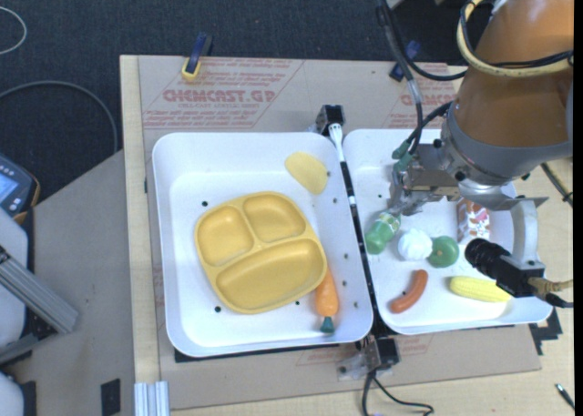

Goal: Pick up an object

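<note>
My pincer [412, 194] hangs over the right bin [437, 319], poised above the green bottle [382, 233]; its state I cannot tell.

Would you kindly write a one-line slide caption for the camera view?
KUKA arm's gripper hovers over the right bin of toy food; left bin holds a yellow divided plate and a carrot.

We see a robotics lab: two white bins [173, 223] of toy food sit on a protective-papered tabletop [228, 96], clamped at eleven o'clock, with loose cables [55, 96] on dark carpet at nine o'clock.
</note>
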`<state>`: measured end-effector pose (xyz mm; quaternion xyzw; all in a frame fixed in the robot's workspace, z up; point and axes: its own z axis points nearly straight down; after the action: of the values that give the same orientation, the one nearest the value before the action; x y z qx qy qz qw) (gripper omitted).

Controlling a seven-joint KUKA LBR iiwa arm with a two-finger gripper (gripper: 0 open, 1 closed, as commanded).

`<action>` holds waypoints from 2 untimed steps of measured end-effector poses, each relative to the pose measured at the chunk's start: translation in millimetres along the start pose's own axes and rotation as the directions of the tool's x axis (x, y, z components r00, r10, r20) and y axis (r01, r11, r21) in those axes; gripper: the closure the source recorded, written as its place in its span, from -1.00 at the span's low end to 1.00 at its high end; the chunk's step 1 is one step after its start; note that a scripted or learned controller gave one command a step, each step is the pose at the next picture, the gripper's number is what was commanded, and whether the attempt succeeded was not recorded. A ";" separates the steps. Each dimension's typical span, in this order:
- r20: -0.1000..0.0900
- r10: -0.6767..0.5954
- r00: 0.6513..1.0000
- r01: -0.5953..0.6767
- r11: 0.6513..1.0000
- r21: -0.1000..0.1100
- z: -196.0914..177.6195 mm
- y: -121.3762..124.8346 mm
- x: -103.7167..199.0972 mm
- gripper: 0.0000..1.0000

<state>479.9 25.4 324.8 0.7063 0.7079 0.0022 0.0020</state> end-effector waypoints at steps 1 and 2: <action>-0.001 -0.001 1.000 0.001 1.000 0.011 20.4 -1.1 27.0 1.00; 0.005 0.013 1.000 -0.013 1.000 0.002 7.3 -0.9 -79.1 1.00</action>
<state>479.2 -53.8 317.5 0.7110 0.7032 -0.0004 0.0031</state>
